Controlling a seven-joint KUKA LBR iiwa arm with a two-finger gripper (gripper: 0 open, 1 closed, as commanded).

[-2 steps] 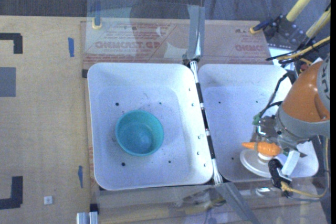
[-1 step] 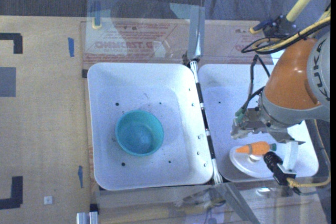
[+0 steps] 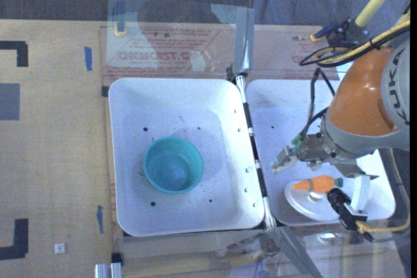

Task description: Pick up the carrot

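The carrot (image 3: 310, 185), small and orange with a green end, lies on a white plate (image 3: 297, 200) at the front of the right bin (image 3: 273, 115). My gripper (image 3: 310, 161) hangs just above and behind the carrot, under the arm's orange band (image 3: 361, 101). The wrist hides part of the carrot and of the plate. I see no contact between gripper and carrot.
A teal bowl (image 3: 172, 165) sits upright in the left bin (image 3: 137, 107). A ridge (image 3: 251, 140) divides the two bins. Black and yellow cables (image 3: 345, 211) hang by the right bin's front right corner.
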